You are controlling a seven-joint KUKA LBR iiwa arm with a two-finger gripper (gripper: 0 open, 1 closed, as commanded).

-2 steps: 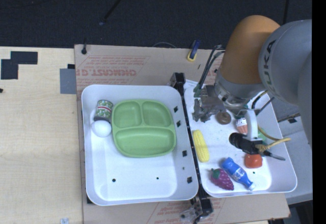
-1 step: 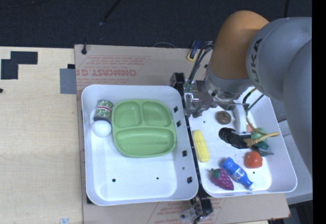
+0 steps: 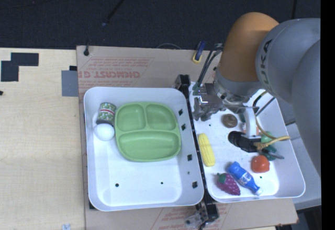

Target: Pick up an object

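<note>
Over the right bin point(image 3: 287, 177), near its top left corner, hangs the gripper point(image 3: 202, 111) at the end of the grey arm point(image 3: 290, 61). It is dark and mixed up with shiny metal parts there, so I cannot tell if the hand is wide or narrow, and I see nothing held in it.

Just below the gripper lies a yellow corn cob point(image 3: 207, 150), close to the wall between the bins. A small brown round thing point(image 3: 229, 119) sits beside the gripper. Lower down are purple grapes point(image 3: 228, 183), touching a blue bottle point(image 3: 244, 177), and a red ball that may be a tomato point(image 3: 260, 164).

The left bin point(image 3: 136, 184) holds a green plate point(image 3: 147, 132) with three parts. A little can point(image 3: 107, 113) and a white ball point(image 3: 104, 131) lie beside the plate, touching each other.
</note>
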